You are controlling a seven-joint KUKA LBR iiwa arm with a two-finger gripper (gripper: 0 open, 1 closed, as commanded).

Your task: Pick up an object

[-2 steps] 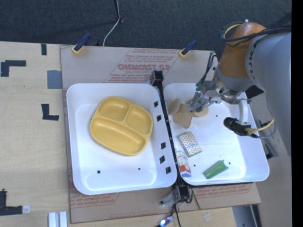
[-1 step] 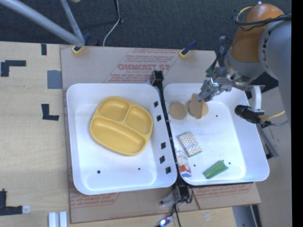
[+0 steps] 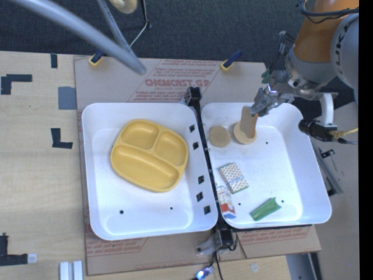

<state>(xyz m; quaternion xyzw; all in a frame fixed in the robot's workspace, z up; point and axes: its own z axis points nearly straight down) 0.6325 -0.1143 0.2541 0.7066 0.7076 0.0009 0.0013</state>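
My gripper point(image 3: 261, 105) hangs over the back of the right bin point(image 3: 303, 174). Just below and left of it stands a tan wooden cylinder point(image 3: 246, 127), tilted, its top end right at the gripper's tip. A flat tan disc point(image 3: 220, 136) lies next to the cylinder on its left. Nearer the front lie a small patterned box point(image 3: 233, 177), a red and white packet point(image 3: 225, 202) against the divider, and a green block point(image 3: 265, 209).
The left bin point(image 3: 99, 185) holds a yellow divided plate point(image 3: 149, 154). A black divider strip point(image 3: 200, 156) runs between the bins. A grey pole point(image 3: 70, 22) crosses the upper left. Cables and a black fitting point(image 3: 317, 130) sit by the right bin's far rim.
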